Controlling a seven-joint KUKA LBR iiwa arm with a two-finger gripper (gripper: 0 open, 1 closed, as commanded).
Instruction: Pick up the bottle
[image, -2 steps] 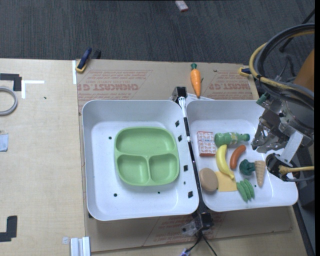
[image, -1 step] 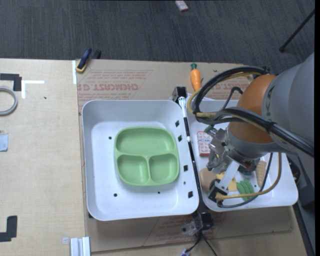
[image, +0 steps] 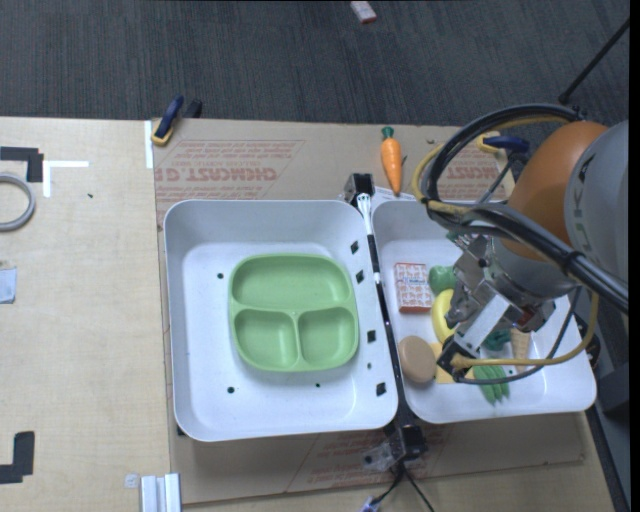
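Gripper (image: 462, 352) low over right bin (image: 560, 400), near its front edge; finger state hidden, cannot tell. Bottle not identifiable among clutter beneath arm. Likely light, rigid, slippery; grip mid-body.

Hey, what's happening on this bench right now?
A grey and orange robot arm reaches into the right bin, its gripper low among toy food: a banana, a brown roll, green beans. No bottle can be made out. The left bin holds a green divided plate. A toy carrot lies outside.
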